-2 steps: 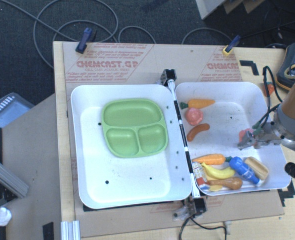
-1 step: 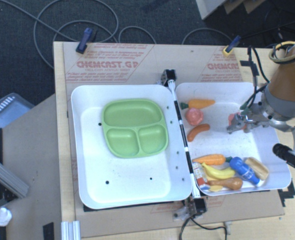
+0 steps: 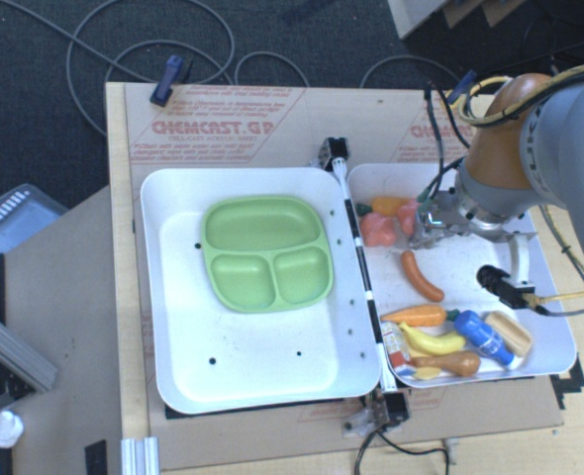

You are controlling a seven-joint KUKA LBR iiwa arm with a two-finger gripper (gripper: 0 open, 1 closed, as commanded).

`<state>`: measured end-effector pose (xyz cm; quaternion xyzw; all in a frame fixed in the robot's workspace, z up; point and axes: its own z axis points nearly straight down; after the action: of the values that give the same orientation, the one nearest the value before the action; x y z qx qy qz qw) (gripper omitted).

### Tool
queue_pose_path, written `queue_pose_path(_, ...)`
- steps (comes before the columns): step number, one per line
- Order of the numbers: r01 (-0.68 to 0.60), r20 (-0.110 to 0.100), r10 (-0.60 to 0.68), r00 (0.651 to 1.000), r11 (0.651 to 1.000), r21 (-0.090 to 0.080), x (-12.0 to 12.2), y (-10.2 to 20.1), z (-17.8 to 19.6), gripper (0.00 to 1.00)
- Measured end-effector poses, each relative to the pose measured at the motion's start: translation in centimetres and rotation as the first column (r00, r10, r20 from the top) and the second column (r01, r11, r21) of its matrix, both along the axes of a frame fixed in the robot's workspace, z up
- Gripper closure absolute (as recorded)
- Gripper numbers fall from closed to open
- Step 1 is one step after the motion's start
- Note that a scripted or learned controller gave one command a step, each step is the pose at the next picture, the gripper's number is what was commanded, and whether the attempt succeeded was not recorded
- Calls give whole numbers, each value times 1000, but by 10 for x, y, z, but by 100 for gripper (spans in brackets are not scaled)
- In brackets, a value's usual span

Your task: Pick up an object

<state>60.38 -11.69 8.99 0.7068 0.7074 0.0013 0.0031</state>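
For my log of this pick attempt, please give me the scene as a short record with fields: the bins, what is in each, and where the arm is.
left bin: holds a green divided plate
right bin: holds toy foods
near the far end: pink item, orange item
middle: sausage
near end: carrot, banana, blue bottle, hot dog bun, brown item
arm: reaches in over the right bin
gripper: low at the far end, beside the pink item
object held: cannot tell
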Motion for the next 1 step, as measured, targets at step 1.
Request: queue_pose_path(1, -1, -4, 1, 1000, 1000, 1, -1, 0, -2, 0)
